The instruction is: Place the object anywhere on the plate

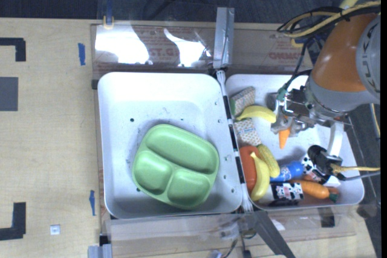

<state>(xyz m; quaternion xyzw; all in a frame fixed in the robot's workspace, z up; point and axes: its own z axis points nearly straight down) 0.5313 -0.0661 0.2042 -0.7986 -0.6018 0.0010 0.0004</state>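
The claw (284, 128) grips a small orange plastic carrot (283, 138); lift straight, then carry toward nine o'clock over the green three-compartment plate (175, 166).

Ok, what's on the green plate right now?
Nothing lies on the green plate; its three compartments look bare. The toys sit in the right bin. What's beneath the plate is covered.
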